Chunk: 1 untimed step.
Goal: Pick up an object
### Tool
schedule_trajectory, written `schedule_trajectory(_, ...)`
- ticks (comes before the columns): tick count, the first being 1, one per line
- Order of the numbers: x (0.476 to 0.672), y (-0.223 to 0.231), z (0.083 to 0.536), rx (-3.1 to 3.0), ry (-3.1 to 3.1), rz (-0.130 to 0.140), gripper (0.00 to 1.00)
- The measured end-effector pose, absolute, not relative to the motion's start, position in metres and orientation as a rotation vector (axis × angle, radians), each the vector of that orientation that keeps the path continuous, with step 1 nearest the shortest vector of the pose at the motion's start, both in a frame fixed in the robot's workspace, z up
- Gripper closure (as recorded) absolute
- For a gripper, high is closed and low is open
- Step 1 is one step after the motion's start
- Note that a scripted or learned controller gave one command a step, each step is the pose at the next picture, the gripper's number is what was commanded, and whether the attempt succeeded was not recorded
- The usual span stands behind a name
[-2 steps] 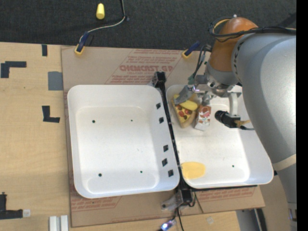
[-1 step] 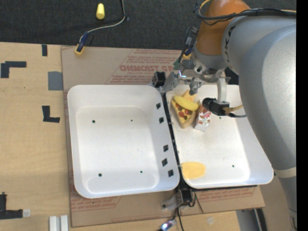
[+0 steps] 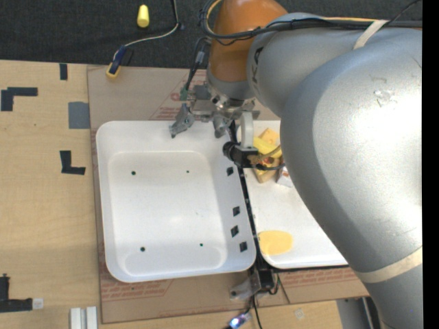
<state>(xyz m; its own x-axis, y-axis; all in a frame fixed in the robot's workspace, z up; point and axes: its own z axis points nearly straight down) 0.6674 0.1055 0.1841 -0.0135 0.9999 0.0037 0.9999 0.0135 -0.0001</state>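
Note:
My gripper (image 3: 199, 124) hangs over the far rim of the left bin (image 3: 110, 184), below the orange wrist band. Its two fingers (image 3: 180, 125) stand apart, open, with nothing between them. In the right bin (image 3: 302, 214) a yellow block (image 3: 267, 141) lies at the far left corner, with a small brown and yellow object (image 3: 265, 171) just in front of it. A flat yellow round piece (image 3: 276, 241) rests near that bin's front left corner. The grey arm hides most of the right bin.
The bins share a divider with black marks (image 3: 236, 214). Behind the bins, a cable with a blue and yellow plug (image 3: 117, 63) lies on the cardboard, and a small yellow piece (image 3: 143, 16) sits on the dark mat.

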Motion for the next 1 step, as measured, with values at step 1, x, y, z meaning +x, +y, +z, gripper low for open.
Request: schedule_trajectory(1, 0.6688, 0.1232, 0.2359, -2.217, -2.228, -0.007, 0.00)
